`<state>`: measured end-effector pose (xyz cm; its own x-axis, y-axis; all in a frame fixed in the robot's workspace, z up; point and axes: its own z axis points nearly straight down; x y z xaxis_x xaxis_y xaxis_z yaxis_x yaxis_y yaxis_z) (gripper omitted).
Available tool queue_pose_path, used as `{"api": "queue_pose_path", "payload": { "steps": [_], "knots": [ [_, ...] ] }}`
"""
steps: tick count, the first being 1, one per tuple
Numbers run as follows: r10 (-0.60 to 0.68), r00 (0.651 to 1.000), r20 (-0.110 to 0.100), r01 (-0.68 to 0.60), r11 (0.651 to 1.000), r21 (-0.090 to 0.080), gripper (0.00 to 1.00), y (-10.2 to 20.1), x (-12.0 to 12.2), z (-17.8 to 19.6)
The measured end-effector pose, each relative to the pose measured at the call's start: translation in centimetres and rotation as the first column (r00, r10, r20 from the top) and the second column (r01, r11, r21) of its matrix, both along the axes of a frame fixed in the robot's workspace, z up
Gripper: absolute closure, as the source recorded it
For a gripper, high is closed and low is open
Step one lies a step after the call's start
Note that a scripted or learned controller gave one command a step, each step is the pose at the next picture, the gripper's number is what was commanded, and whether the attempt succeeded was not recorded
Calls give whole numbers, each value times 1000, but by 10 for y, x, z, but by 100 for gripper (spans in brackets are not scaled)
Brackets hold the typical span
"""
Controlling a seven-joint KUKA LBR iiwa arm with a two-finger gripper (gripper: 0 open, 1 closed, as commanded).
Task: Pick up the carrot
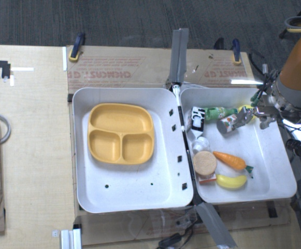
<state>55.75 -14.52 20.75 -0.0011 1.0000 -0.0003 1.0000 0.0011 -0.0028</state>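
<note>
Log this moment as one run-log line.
task: pick up carrot | gripper: over right white bin, upper part | orange carrot: lying in bin, not gripped | status: not picked yet

Glossy plastic carrot (229,161), matt tray (121,133)

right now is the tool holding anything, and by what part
Nothing is held. The tool hangs over the right bin's upper part, apart from the carrot, which lies lower down beside the banana.
</note>
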Motion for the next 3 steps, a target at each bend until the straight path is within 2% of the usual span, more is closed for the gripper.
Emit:
{"api": "queue_pose_path", "payload": {
  "steps": [1, 2, 3],
  "knots": [
    [-4, 1000, -1, 4, 1000, 0, 0, 35, -31, -70],
    [-144, 990, 10, 144, 990, 0, 0, 51, -61, -112],
    [-144, 990, 10, 144, 990, 0, 0, 51, -61, -112]
  ]
}}
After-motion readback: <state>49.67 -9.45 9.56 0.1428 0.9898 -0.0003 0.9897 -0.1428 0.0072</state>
